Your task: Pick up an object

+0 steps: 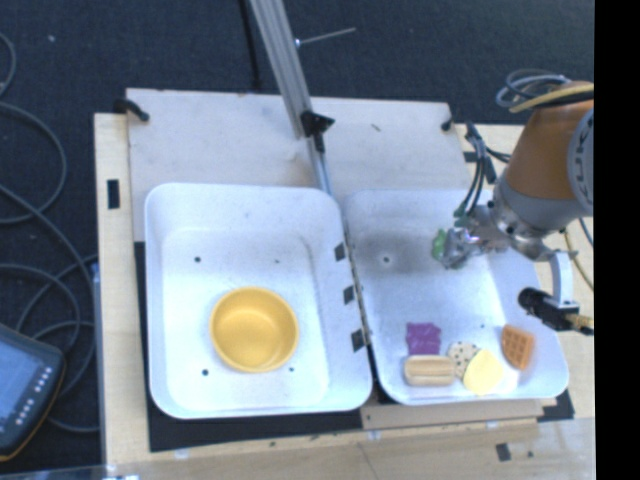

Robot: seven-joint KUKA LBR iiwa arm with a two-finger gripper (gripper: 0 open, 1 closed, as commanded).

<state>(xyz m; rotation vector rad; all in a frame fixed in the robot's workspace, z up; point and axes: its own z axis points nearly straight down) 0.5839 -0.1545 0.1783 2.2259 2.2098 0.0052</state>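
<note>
our arm hovers over the right bin (400, 218), jaws (452, 248) unreadable from here.
the toys cluster (468, 358) at lower right, well apart from us; descending here, we'd likely close on nothing.

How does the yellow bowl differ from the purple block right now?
The yellow bowl is round and much larger; the purple block is small and squarish. The bowl sits alone in the left bin; the block lies in the right bin, close above a tan roll. Both rest on a bin floor, apart from the gripper.
</note>
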